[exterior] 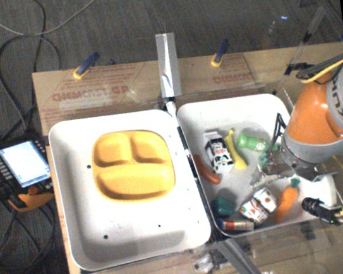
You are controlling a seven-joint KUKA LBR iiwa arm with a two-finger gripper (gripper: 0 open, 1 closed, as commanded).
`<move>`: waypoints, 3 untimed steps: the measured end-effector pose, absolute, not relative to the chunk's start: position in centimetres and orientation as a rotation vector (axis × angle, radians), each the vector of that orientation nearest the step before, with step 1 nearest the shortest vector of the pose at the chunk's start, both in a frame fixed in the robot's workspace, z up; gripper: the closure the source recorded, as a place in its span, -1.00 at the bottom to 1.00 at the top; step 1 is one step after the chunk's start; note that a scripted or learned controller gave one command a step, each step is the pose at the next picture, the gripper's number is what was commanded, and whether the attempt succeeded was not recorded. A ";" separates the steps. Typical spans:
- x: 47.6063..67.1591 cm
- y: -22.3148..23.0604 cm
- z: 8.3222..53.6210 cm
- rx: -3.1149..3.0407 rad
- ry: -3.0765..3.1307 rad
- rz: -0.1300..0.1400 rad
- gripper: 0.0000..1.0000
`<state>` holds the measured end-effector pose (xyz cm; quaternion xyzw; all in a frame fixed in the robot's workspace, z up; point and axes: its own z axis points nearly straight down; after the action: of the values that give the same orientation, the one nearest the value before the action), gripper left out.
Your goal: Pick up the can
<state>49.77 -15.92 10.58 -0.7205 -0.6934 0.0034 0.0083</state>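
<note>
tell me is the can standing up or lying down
Lying down: the can rests on its side on the right bin floor, beside the carrot.

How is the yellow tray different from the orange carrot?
The yellow tray lies in the left bin, with no other thing beside it; the carrot lies in the right bin among other things. The yellow tray is wide, flat and split into compartments; the carrot is small and narrow. Both have warm colours and lie flat.
</note>
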 end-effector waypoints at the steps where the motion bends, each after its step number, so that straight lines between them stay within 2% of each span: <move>1: 49.7 -15.9 10.6 -2.251 -2.166 0.011 -1.00; 2: 48.7 -14.9 8.9 -2.279 -2.184 -0.004 -1.00; 3: 48.9 -14.8 9.7 -2.277 -2.184 -0.008 1.00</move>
<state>48.89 -14.75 9.65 -0.7216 -0.6923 -0.0026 -0.0068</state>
